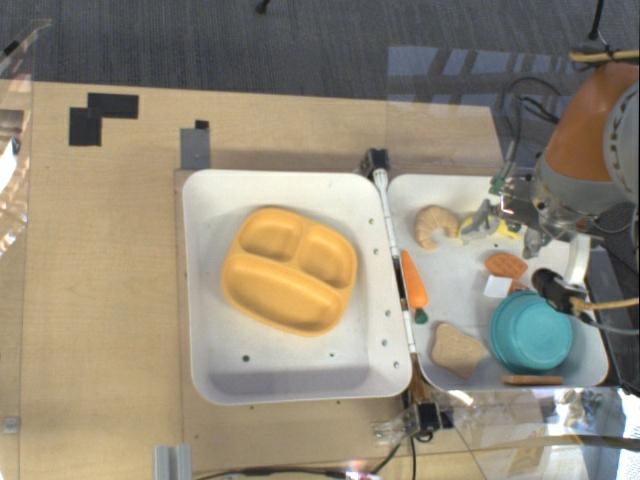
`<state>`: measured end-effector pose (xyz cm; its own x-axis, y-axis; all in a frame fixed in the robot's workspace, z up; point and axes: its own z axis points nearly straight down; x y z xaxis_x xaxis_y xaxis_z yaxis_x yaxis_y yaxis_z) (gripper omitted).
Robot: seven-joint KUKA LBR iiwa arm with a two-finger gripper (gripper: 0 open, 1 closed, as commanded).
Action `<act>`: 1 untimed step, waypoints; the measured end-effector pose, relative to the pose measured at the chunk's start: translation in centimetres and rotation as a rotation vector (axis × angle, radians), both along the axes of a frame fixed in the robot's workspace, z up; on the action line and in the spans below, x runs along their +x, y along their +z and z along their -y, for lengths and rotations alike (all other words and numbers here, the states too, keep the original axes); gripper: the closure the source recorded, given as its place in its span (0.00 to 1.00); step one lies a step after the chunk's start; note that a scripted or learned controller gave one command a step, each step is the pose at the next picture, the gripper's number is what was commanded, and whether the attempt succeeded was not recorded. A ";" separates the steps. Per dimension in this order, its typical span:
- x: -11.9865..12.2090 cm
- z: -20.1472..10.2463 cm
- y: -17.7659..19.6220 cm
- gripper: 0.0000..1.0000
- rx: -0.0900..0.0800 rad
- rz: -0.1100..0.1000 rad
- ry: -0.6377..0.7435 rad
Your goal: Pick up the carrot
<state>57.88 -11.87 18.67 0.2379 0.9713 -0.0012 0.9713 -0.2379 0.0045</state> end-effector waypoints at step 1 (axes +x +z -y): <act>2.1 -7.3 -0.2 0.00 0.006 0.000 -0.052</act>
